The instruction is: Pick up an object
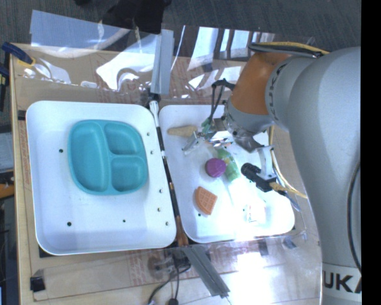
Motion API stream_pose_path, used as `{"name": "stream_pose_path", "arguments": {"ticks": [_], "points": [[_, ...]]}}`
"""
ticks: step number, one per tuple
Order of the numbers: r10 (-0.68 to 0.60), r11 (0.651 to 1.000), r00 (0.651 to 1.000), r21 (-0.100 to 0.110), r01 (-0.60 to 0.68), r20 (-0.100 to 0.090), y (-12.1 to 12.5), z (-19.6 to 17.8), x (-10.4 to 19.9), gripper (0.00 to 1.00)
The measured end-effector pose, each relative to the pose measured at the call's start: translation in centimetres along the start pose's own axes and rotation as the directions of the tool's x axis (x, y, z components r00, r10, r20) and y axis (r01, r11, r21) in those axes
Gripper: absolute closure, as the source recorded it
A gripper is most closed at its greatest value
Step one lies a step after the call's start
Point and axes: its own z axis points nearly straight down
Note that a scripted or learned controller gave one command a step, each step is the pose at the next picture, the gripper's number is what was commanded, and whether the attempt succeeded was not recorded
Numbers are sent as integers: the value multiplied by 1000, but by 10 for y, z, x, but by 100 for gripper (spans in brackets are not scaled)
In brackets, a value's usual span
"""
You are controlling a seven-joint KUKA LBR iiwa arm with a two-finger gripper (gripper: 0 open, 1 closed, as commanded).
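In the right bin (279, 224) lie a tan, elongated piece (181, 131) at the back left, a purple round object (215, 166) in the middle, a green item (229, 168) touching its right side, and an orange waffle-like piece (205, 200) toward the front. My gripper (200, 138) hangs low over the bin's back part, just right of the tan piece and above the purple object. Nothing shows held in it. The arm's wrist hides part of the green item.
The left bin (44, 215) holds a teal divided tray (109, 155). A small white card-like scrap (254, 215) lies at the front right of the right bin. The arm covers the right bin's back right corner. Clear plastic sheets stand behind both bins.
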Motion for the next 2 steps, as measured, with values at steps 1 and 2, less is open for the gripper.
{"name": "stream_pose_path", "arguments": {"ticks": [1, 2], "points": [[-49, 999, 999, -1, 49, -1, -15, -4, -31, 0], [-179, 984, 984, -3, 179, -1, -30, 17, -28, 0]]}}
